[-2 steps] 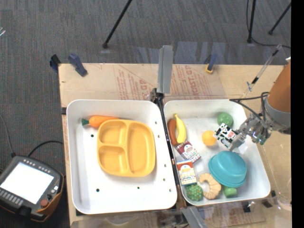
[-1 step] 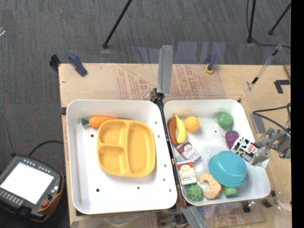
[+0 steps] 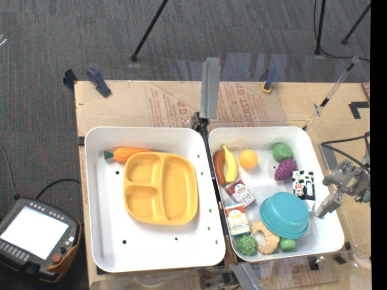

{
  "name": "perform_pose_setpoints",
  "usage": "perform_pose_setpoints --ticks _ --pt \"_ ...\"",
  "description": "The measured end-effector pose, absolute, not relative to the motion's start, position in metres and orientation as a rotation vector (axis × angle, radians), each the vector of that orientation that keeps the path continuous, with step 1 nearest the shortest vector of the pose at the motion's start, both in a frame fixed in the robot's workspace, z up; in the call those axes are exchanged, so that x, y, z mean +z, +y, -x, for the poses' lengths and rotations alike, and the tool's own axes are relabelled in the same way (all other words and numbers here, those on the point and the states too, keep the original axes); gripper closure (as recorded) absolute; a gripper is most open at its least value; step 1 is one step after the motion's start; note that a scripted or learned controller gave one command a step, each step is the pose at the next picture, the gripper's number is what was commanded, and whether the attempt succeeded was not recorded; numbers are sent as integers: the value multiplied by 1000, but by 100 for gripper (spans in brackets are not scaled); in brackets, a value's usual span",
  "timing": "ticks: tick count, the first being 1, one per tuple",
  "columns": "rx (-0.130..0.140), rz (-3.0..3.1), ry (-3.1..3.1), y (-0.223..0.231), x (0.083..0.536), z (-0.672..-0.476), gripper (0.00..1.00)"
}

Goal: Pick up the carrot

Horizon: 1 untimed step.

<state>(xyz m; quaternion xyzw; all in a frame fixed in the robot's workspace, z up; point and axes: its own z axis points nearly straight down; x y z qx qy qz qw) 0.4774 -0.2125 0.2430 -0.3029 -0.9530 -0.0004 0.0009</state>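
The claw [image 3: 329, 205] hangs at the 3 o'clock edge of the view, just outside the right bin's [image 3: 260, 132] outer wall, with the arm's wrist hardware behind it. Whether it stands apart or together cannot be told at this size; nothing shows in it.

Working outward from there, its nearest neighbours are the teal bowl [image 3: 285, 215], lying mouth-down toward 8 o'clock of the claw, and the small black-and-white carton [image 3: 303, 184] toward 10 o'clock. Beyond those lie the purple grapes [image 3: 285, 169], a green fruit [image 3: 281, 151], an orange [image 3: 248, 159] and a banana [image 3: 230, 162].

The carrot [image 3: 126, 154] lies far across, in the left bin [image 3: 97, 222], at about 10 o'clock within that bin, lengthwise roughly 9-to-3 with its green top toward 9 o'clock. Its orange body appears to run right up against, perhaps slightly under, the upper rim of the yellow divided plate [image 3: 162, 187].

To do the step well, the arm should likely travel high over the right bin's clutter and the divider between the bins, then come down over the carrot's exposed part, near the green end. Closing across the carrot's width, on the 12-to-6 line, seems soundest; the plate rim on the 6 o'clock side leaves little room, so one side could catch or nudge the plate.
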Motion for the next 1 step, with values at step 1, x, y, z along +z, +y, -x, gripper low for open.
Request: perform_pose_setpoints --ticks 1 --pt "2 682 -3101 -157 125 -486 0"
